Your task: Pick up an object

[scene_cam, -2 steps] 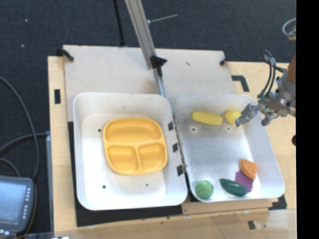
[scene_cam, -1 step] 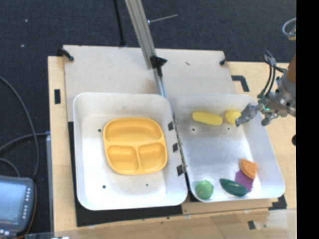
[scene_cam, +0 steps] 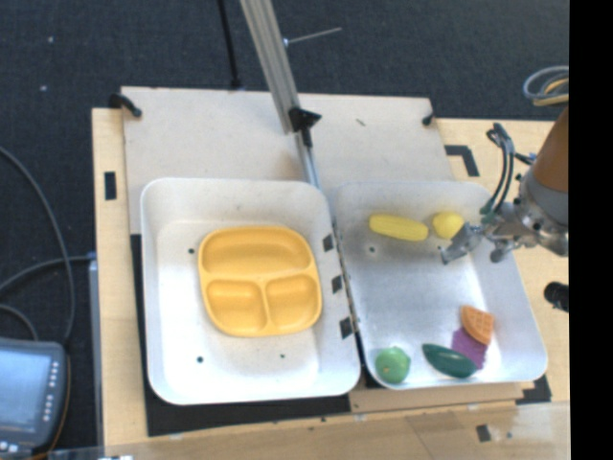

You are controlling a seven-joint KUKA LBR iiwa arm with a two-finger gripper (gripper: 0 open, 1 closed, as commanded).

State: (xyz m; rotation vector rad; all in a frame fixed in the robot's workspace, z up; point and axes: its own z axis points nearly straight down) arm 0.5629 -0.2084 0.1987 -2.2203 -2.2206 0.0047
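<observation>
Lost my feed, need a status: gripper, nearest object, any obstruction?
Gripper low over right bin, fingers empty. Yellow ball just left of it, untouched. Yellow banana lies beside the ball, nothing between.

Even, bright overhead light is washing the two white bins, flattening their surfaces and bleaching detail around the yellow divided tray. Shadows are showing faintly, hugging the bin rims beside that tray. The whole picture is looking soft and slightly grainy, with the dark carpet above the tray falling into murk
</observation>
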